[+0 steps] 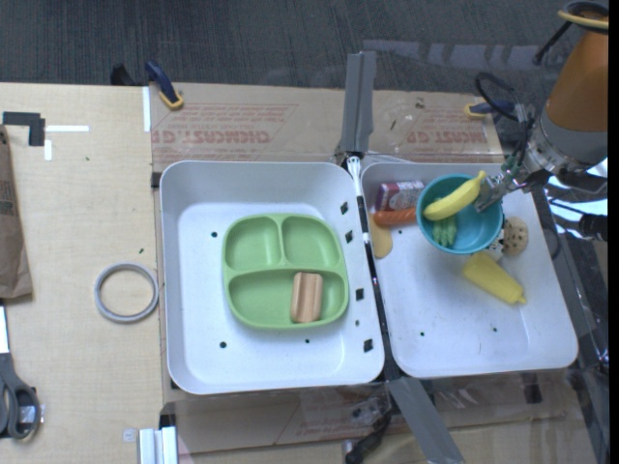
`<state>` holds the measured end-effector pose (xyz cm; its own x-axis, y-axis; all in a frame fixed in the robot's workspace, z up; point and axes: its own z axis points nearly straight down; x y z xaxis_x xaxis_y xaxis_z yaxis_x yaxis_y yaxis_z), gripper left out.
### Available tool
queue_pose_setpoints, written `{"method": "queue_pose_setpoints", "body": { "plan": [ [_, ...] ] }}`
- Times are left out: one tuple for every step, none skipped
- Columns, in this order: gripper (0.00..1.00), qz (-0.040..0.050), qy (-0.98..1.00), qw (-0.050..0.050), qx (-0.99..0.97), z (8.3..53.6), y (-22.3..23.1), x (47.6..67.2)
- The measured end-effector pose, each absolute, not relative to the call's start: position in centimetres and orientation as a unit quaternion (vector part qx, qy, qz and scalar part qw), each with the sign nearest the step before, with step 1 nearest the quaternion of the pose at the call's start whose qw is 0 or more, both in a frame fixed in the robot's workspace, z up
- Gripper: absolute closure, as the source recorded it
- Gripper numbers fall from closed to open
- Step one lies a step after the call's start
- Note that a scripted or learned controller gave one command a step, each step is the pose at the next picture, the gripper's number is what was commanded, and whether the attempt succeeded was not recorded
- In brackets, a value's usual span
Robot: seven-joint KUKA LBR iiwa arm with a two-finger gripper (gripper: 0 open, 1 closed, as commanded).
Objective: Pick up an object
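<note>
Banana (453,199): lies slantwise across the rim of the blue bowl (471,237), its upper tip touching or just short of the gripper (496,188). Looks like a light, stiff toy, smooth and curved, so likely to slip or roll under a poor pinch. Best taken across the thick middle, square to its length, not at the tapering tip. Cannot tell whether the gripper is spread or pinching; too small and dark at that spot.

Holds some green pieces (444,232) in the bowl, right under the banana. Probably tips or slides if pushed, being light itself.

Below the gripper, toward the near wall of the right bin (484,356): a cookie (515,235) touching the bowl, then a yellow block (494,280). Past the bowl from the gripper, against the dividing wall: a small packet (397,196), an orange piece (392,218), a yellow lump (383,244).

Leaves little slack near the far wall, just behind the gripper; offers open floor in the near half of the bin, and free room straight up. Far beyond, in the left bin (189,288): a green tray (253,249) bearing a sausage (307,298).
</note>
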<state>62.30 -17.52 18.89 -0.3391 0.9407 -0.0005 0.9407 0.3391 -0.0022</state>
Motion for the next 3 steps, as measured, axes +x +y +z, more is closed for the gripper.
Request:
{"method": "queue_pose_setpoints", "body": {
  "plan": [
    [1.0, 0.0011, -0.791, 0.001, -0.612, 13.6, -17.3, 62.0],
    [1.0, 0.0002, -0.761, 0.001, -0.649, 9.3, -14.4, 61.1],
    [1.0, 0.0027, -0.71, -0.005, -0.704, 9.5, -12.5, 59.0]
  ]
}}
